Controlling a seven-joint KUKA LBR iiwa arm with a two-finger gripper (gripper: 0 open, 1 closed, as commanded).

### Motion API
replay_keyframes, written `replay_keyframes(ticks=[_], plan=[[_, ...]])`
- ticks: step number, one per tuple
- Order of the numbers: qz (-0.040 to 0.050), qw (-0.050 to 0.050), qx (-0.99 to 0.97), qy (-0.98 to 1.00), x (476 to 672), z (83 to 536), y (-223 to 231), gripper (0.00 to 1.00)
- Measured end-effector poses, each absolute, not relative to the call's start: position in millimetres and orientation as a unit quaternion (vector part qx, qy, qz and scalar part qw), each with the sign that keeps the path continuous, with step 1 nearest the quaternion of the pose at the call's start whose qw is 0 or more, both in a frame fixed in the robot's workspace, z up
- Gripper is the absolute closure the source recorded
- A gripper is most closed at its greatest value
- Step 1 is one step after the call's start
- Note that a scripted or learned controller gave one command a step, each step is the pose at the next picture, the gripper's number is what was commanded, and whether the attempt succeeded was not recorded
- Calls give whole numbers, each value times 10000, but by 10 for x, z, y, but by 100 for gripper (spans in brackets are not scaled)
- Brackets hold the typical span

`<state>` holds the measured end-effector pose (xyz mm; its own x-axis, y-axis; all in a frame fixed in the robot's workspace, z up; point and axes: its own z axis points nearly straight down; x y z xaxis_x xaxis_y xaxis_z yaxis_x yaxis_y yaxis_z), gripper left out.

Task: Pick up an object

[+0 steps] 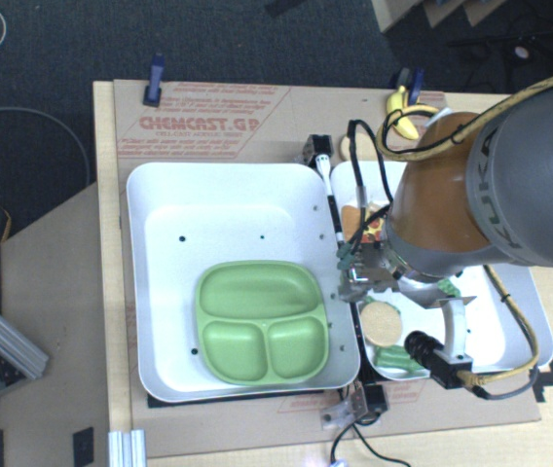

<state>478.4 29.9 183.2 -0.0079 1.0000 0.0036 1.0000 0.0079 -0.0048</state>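
A green three-compartment plate [262, 321] lies in the left white bin [160, 212], toward its front right. My arm [471, 188], grey with an orange band, reaches down into the right bin [539, 334] and covers most of it. The gripper is hidden under the wrist. Beside the wrist, a round tan object [382, 324] and a green object [393, 361] lie near the right bin's front left corner. A small orange piece [352, 217] peeks out left of the arm.
A black divider strip [333, 212] runs between the two bins. Cables [496, 382] trail from the wrist across the right bin's front. A yellow clamp [405, 115] sits at the bench's back edge, a blue clamp [154, 81] at the back left.
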Motion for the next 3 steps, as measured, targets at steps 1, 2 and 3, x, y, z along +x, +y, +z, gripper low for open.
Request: replay_keyframes(ticks=[1, 2, 3], plan=[[-1, 4, -7069, -7073, 4795, 1948, 250, 100], [-66, -48, -7055, -7087, 4811, 3284, 416, 100], [26, 21, -7091, -7051, 4785, 2658, -84, 100]])
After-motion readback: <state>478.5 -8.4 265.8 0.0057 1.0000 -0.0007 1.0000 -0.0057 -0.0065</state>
